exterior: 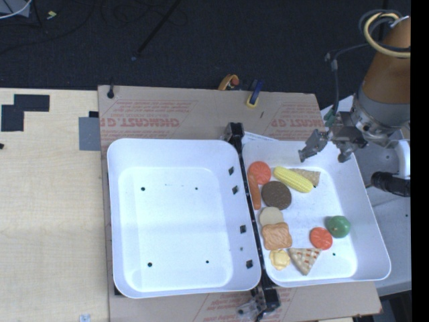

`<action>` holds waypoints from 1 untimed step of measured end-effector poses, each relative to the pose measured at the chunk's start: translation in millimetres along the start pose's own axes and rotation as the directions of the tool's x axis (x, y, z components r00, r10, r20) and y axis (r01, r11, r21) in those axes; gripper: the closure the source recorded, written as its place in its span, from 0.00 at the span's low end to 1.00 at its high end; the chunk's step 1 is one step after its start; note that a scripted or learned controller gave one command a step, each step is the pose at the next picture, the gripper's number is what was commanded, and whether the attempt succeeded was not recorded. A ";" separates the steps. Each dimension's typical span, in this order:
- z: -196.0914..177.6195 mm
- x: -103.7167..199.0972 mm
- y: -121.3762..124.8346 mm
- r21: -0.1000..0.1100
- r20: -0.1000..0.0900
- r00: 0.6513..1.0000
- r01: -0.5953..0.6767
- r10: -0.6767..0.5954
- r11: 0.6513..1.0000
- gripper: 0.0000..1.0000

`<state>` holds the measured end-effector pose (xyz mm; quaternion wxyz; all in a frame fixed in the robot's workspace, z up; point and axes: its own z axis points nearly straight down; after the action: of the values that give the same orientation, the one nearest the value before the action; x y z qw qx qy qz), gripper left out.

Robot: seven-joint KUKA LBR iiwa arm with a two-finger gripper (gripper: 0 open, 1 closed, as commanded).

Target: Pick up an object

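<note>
The right bin (365, 247) holds several toy foods. A yellow corn cob (293, 178) lies across a tan wedge near the far side. Beside them sit an orange-red piece (259, 173) and a dark brown disc (276, 195). Lower down are a beige round (271, 215), a toast-coloured piece (277, 235), a small yellow piece (279, 259), a pizza-like wedge (303, 259), a red tomato (321, 238) and a green ball (338, 226). My gripper (327, 147) hangs open above the bin's far right corner, with nothing between its fingers.
The left bin (124, 206) lies beside the right one on a cardboard sheet (167, 116). A black divider (242, 200) runs between the bins. Yellow and blue clamps (241, 89) sit at the cardboard's far edge. The arm's wrist (385, 92) stands at the right.
</note>
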<state>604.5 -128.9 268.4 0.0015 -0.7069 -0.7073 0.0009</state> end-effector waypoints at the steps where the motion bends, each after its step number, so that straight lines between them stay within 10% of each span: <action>1: 87.2 88.7 2.5 0.008 -0.004 1.000 0.007 -0.007 1.000 0.00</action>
<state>606.7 -40.2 181.3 0.0058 -0.7045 -0.7097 0.0025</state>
